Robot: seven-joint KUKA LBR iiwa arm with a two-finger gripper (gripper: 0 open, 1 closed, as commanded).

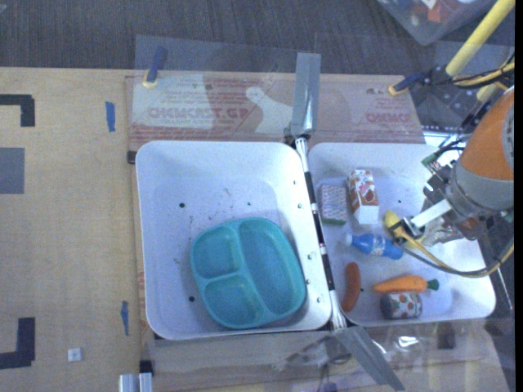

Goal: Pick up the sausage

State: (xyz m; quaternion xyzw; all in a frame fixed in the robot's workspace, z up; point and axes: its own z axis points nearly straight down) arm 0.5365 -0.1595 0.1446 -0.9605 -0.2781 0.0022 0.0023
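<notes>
Resting on a wooden bench [65, 219] above grey carpet, two white bins [163, 170] sit side by side. Right of the teal tray [245, 272], the sausage [351, 286] lies untouched; the gripper [409, 229] hovers beyond it, grasp unclear.

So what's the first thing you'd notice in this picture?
The big teal plastic divided plate lying in the left white bin. Then the grey arm with its orange band reaching over the right white bin, where a small reddish-brown sausage lies near the front left corner.
</notes>
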